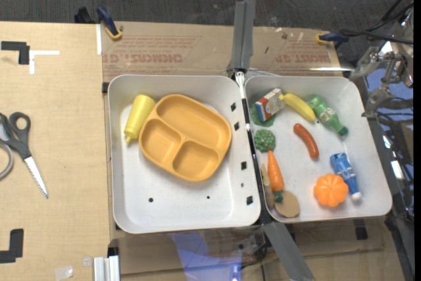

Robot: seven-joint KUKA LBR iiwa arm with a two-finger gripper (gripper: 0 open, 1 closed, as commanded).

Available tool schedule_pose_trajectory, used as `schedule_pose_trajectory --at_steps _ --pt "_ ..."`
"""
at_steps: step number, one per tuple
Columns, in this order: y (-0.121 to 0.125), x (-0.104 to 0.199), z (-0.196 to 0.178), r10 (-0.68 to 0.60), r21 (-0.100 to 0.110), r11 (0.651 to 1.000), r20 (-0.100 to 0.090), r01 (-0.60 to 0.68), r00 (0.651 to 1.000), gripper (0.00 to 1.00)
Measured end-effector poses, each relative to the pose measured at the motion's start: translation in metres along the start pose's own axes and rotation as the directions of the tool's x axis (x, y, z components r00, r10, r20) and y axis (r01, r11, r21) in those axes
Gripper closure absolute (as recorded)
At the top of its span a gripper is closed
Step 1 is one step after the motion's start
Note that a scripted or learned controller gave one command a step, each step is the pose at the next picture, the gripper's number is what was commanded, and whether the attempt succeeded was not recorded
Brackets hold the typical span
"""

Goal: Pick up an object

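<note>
The left bin [131,201] holds a yellow sectioned plate [186,137] with a yellow bottle [138,116] lying against its left side. In the right bin [371,141] lie several toy foods. A red, white and blue carton [268,105], a banana [298,106] and a green bottle [327,114] sit along the back. A broccoli floret [264,140] and a red sausage [306,141] lie in the middle. A carrot [274,171], a blue tube [345,172], an orange pumpkin [330,189] and a brown round piece [285,206] are near the front.
Scissors [20,148] lie on the wooden bench at far left. A blue clamp [108,22] holds cardboard behind the bins. Metal hardware and cables [388,69] crowd the right bin's back right corner. A grey strip [242,36] runs back from the seam between the bins.
</note>
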State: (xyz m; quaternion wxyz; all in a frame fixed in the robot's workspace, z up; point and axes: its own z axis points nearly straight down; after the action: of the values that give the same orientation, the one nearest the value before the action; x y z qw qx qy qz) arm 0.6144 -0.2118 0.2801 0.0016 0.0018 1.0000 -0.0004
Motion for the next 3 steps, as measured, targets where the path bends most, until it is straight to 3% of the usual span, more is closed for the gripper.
schedule_pose_trajectory --at_steps 1,2,3 --pt "0.041 0.03 0.131 0.356 0.0 0.934 -0.002 -0.356 0.934 0.0" --pt "0.098 0.025 0.187 0.353 0.0 0.936 -0.001 -0.353 0.936 0.0" --pt "0.099 0.023 0.177 0.35 0.001 0.937 0.004 -0.35 0.937 1.0"
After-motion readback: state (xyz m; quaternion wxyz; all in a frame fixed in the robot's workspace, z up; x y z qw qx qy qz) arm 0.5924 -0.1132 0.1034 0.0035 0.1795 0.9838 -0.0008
